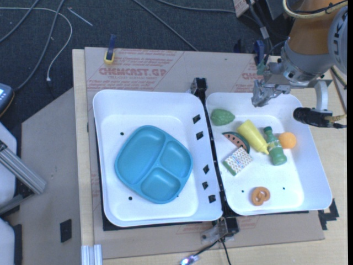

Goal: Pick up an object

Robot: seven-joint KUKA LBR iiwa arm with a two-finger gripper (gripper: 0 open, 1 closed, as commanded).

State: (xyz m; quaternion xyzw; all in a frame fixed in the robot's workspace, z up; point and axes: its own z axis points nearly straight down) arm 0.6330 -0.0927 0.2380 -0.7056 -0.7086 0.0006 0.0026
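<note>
While the gripper (266,96) hangs at twelve o'clock over the right bin (314,189), fingers apparently empty, every toy lies unpicked, nothing lifted.

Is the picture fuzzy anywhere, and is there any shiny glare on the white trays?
In the camera view, the gripper looks a bit blurry; the blue plate and yellow toy are fairly sharp. The right tray looks bright white but with no strong glare spot; shadows under the toys are soft.

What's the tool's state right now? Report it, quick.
Tool: cannot be told; it hovers above the right bin's far edge, nothing visibly held.
</note>
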